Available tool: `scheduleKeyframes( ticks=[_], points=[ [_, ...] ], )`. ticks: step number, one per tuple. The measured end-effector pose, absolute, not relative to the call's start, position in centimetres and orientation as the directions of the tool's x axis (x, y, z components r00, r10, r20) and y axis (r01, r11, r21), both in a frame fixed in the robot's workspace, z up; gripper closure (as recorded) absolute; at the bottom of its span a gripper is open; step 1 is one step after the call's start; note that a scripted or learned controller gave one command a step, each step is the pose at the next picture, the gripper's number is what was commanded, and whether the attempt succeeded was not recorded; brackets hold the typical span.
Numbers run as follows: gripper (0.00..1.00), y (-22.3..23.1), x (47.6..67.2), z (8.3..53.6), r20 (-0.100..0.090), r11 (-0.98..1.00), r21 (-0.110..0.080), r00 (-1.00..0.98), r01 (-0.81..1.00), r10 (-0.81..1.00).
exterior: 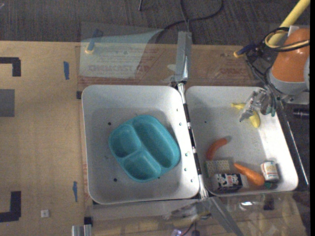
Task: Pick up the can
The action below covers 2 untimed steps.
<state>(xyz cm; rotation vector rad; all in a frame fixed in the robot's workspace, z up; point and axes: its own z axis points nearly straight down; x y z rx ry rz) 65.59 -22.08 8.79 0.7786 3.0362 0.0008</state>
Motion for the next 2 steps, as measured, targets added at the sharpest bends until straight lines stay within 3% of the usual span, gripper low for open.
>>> scheduleKeyframes(
  ticks=[1,2],
  points=[
    [1.00,-22.1,64.9,12.7,-0.010,0.958,0.001,-0.958,0.288,0.288],
    [1.00,-12.4,62.5,9.0,-0.011,0.997,0.001,-0.997,0.073,0.073]
  ],
)
